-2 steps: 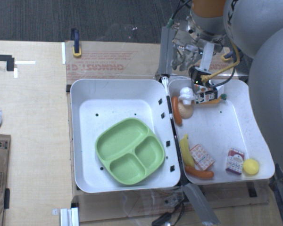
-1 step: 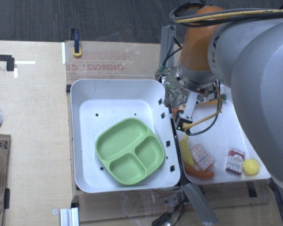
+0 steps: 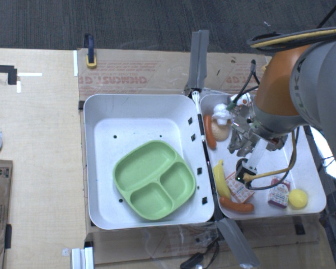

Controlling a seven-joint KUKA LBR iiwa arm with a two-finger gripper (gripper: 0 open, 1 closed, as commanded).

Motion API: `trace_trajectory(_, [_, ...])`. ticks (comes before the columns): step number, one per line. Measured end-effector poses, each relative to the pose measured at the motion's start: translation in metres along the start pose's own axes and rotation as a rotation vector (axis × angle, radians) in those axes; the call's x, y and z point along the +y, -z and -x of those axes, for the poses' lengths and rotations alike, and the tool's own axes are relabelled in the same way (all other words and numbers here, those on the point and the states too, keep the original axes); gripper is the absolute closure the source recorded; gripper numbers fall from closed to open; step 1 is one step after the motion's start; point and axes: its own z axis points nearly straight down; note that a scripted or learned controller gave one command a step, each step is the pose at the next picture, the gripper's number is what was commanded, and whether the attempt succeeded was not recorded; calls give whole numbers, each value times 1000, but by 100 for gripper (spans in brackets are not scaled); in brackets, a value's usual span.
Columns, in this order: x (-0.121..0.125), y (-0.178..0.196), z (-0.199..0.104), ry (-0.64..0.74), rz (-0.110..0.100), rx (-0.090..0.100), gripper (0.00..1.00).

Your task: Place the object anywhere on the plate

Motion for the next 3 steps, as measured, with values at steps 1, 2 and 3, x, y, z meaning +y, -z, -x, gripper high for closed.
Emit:
trace_trajectory(1, [-52,0,-74,55,2,0,100])
trace_trajectory(2, [-46,114,23,236,4,1,100])
trace_trajectory(3, [22,76,-42,430,4,0,100])
